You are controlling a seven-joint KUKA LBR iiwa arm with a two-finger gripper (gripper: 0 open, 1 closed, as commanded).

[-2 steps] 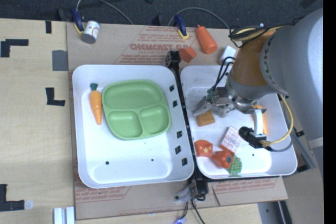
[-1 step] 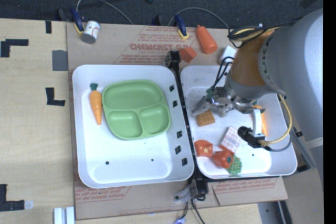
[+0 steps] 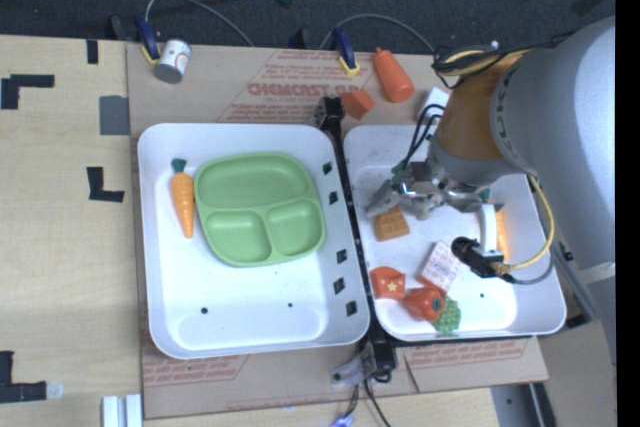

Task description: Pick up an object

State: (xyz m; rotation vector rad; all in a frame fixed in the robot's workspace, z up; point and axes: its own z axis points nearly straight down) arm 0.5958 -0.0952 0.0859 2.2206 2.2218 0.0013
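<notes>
Desk (image 3: 60, 215): two white bins side by side.
Left bin (image 3: 160, 315): green divided plate (image 3: 262, 208) at centre; toy carrot (image 3: 183, 199) just left of plate, touching its edge.
Right bin (image 3: 530, 315): tool (image 3: 398, 193) low over upper-left part, metal fingers close above tan cracker block (image 3: 391, 224); spread or pressed together cannot be told; nothing seen between fingers. White-pink packet (image 3: 439, 265) mid-bin. Near front wall: orange-red piece (image 3: 387, 282), red toy with green leaf (image 3: 432, 305).
Behind bins: orange cone-shaped toy (image 3: 393, 75), small white can (image 3: 172, 60).
</notes>
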